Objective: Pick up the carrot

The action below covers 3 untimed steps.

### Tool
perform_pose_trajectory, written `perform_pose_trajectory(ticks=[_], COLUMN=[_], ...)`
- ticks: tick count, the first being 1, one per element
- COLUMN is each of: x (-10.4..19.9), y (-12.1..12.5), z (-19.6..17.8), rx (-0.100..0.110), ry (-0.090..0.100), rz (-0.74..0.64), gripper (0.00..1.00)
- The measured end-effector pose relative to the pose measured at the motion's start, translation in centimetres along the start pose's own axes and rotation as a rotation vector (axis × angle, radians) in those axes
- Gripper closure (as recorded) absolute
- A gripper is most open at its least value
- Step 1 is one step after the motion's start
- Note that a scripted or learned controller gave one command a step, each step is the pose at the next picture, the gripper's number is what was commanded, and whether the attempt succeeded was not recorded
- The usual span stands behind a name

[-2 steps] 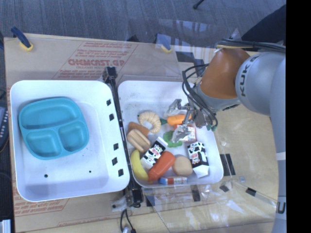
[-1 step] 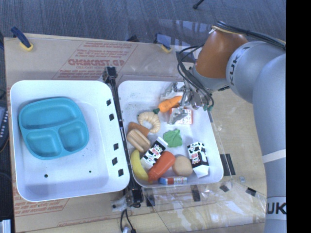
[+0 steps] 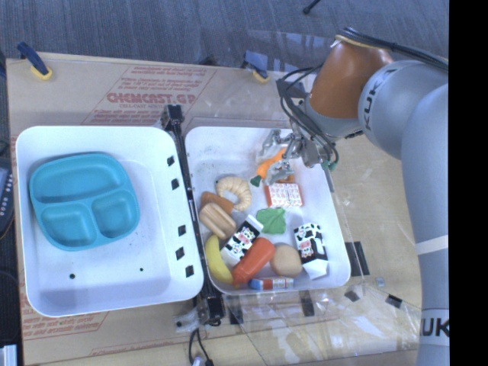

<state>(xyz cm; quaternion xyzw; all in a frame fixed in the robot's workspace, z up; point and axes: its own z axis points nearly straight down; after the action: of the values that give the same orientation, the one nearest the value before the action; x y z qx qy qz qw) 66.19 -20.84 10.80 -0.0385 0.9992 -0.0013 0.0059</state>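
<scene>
Blue divided tray (image 3: 80,200); orange carrot (image 3: 271,164) with green top; black-and-white cow-patterned cartons (image 3: 310,248); yellow banana (image 3: 216,262); white bins (image 3: 46,296).

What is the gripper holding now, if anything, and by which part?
The gripper holds a small orange carrot by its upper end; the green-tipped lower end hangs over the right bin.

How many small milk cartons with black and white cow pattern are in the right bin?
2. One milk carton lies near the bin's middle, between the hot dog and the long orange-red vegetable. The other milk carton lies near the front right corner. More may be hidden underneath.
</scene>
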Motion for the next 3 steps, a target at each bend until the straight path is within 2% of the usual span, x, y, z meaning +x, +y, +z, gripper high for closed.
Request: perform_pose_trajectory(ticks=[1,2,3], x=[0.1,6.0,7.6], y=[4.7,3.5,0.3], z=[-7.7,-6.9,-14.2], rx=[0.000,0.001,0.004], ry=[0.002,0.012,0.002], rz=[0.364,0.398,0.475], gripper=[1.00,1.00,1.00])
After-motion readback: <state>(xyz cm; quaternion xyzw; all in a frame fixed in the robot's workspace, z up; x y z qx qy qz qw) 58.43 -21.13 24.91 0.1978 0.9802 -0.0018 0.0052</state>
